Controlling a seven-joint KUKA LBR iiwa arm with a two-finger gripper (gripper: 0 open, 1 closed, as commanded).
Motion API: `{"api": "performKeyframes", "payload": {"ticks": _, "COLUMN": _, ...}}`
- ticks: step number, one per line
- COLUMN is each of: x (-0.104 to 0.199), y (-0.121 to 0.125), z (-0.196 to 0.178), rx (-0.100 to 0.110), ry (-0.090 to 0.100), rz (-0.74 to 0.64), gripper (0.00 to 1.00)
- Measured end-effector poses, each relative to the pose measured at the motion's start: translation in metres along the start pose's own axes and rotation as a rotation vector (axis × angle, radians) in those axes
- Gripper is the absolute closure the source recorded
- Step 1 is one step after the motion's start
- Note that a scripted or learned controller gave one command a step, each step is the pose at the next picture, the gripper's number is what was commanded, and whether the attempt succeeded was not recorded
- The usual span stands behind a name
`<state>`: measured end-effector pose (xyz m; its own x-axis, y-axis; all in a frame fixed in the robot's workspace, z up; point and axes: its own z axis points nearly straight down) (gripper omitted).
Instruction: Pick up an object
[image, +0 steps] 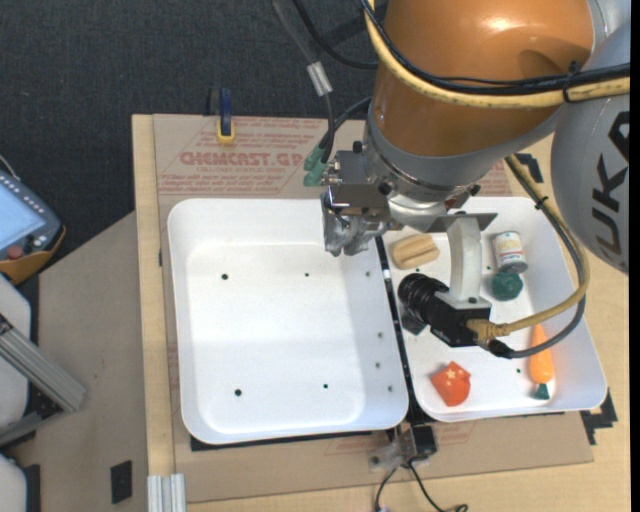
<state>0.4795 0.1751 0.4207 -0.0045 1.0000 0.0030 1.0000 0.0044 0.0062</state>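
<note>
Two shallow white plastic bins side by side on a brown cardboard sheet (250, 150) printed with red lettering. Left bin (200, 400): bare floor with small dark holes. Right bin (580, 385): holds a tan oblong block (413, 250) near its upper left, long axis running left-right with a slight upward tilt to the right; a small white bottle with a teal cap (507, 250) at the upper right, with a round teal piece (505, 286) just below it; an orange carrot-shaped toy (541, 362) at the right wall, long axis roughly up-down, green tip at the bottom; a red-orange strawberry-like toy (452, 384) near the front edge.

Grey arm with orange band comes in from upper right and covers much of the right bin's rear. Gripper (345, 235) hangs over the divider between bins, at the left bin's upper right corner, just left of the tan block; cannot tell how its pincer stands, nothing seen in it. A black fitting with yellow hose (445, 312) sits over the middle of the right bin, between block and strawberry toy.

A blue-and-yellow clamp (225, 115) grips the cardboard's rear edge.
</note>
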Motion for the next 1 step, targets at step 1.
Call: {"api": "performKeyframes", "payload": {"ticks": 1, "x": 0.0283, "y": -0.0011, "z": 0.0399, "rx": 0.012, "ry": -0.005, "rz": 0.002, "gripper": 1.00}}
